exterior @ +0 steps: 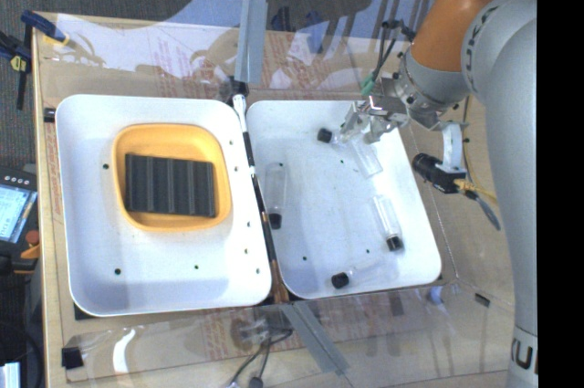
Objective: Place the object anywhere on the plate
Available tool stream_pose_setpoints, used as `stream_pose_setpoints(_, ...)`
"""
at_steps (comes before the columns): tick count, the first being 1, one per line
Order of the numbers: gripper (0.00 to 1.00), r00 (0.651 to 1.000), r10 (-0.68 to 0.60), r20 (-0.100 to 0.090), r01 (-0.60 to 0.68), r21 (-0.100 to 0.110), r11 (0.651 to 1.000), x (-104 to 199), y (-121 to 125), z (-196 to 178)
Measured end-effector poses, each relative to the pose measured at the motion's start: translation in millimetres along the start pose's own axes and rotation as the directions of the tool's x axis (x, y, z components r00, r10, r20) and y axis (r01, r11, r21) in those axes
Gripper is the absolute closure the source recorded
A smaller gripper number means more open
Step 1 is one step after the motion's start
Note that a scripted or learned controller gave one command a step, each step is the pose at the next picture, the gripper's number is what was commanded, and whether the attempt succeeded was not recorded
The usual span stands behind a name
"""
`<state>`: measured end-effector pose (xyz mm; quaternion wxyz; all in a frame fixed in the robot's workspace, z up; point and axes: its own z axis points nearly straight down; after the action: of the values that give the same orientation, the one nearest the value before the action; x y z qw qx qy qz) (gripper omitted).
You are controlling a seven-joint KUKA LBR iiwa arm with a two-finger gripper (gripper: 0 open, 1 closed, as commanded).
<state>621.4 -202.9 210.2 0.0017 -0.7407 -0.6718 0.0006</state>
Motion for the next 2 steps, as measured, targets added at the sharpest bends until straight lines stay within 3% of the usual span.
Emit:
stream_pose_setpoints(1, 1.0, 0.996, -0.085, 0.0, 0.085, 0.002, 0.996, 17.7, -30.0, 16.9)
stream_pose_setpoints(2, 1.0, 0.978, -0.209, 0.002, 0.209, -0.001, 0.978, 56.1, -28.6, -35.5)
